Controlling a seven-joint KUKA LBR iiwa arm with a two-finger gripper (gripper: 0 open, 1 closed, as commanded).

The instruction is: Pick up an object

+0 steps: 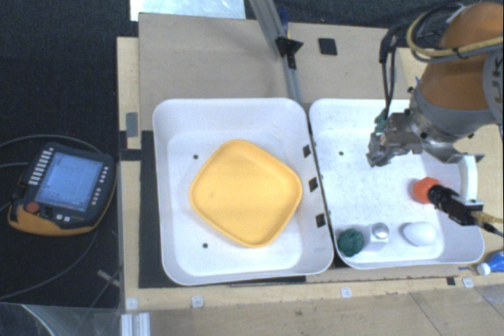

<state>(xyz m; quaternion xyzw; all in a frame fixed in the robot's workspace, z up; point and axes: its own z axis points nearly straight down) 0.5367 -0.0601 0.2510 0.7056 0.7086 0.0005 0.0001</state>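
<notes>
In the left bin (169, 193) lies a yellow plate (246, 191).

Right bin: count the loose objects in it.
4, along its near edge: green ball, silver piece, white egg-shaped object, orange object farther right. The arm may hide more.

We see the tan bench (220, 51) carrying two white bins side by side, touching at the middle: the left bin (169, 193) and the right bin (346, 130). A small black square (327, 46) lies on the bench behind them.
</notes>
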